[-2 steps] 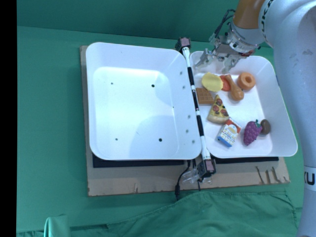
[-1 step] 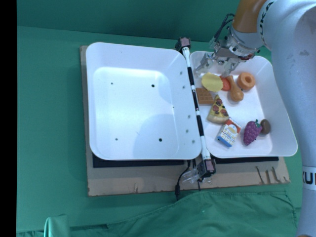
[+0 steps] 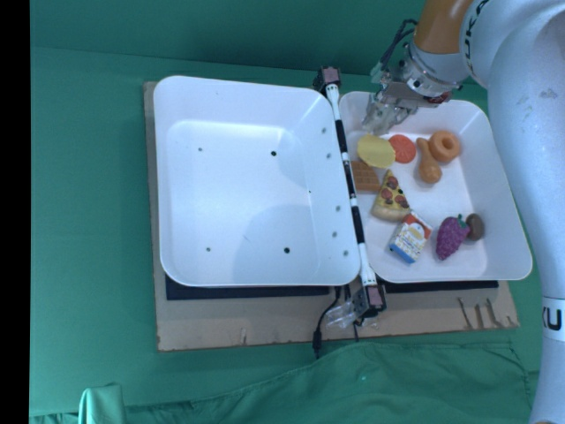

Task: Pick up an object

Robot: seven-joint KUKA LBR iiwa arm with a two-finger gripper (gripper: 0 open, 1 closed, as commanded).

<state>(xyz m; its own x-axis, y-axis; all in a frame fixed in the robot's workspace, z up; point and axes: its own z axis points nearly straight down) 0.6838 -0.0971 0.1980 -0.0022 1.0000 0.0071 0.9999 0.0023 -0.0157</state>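
Note:
The right bin [image 3: 508, 253] holds several toy foods. There is a yellow disc [image 3: 377, 151], a red slice [image 3: 403, 148], an orange doughnut [image 3: 444, 145], an orange drumstick shape [image 3: 429, 167], a waffle piece [image 3: 365, 177] and a pizza slice [image 3: 390, 198]. Nearer the front lie a small carton [image 3: 410, 238], a purple grape bunch [image 3: 451, 236] and a brown piece [image 3: 475, 226]. My gripper [image 3: 385, 120] hangs over the bin's far left corner, just beyond the yellow disc. Nothing is visibly held in it.
The left bin [image 3: 177, 104] is white with a few dark specks on its floor. A black-and-white divider bar [image 3: 350, 197] runs between the two bins. Both sit on a cardboard sheet [image 3: 265, 329] over green cloth. My grey arm [image 3: 530, 131] crosses the right bin's right side.

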